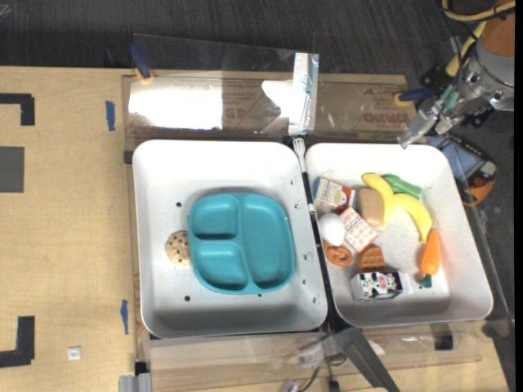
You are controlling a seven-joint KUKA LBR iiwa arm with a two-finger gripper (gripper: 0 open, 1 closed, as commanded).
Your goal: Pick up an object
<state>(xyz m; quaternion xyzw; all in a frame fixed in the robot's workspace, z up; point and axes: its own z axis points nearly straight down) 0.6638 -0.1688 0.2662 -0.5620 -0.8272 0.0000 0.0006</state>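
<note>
Camera view: the banana point(398, 202) lies in the right bin point(472, 288), above the carrot point(430, 252). The tool point(429, 122) hovers beyond that bin's far rim, holding nothing; its opening is perhaps narrow, cannot tell.

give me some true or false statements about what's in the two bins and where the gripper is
1. A cookie lies in the left bin beside the teal tray. True.
2. The banana lies on the teal tray. False: it is in the right bin.
3. The gripper is near the right bin's far right corner. True.
4. The carrot is in the left bin. False: it lies in the right bin, near its right wall.
5. The gripper holds the carrot. False: the carrot lies in the bin.
</note>
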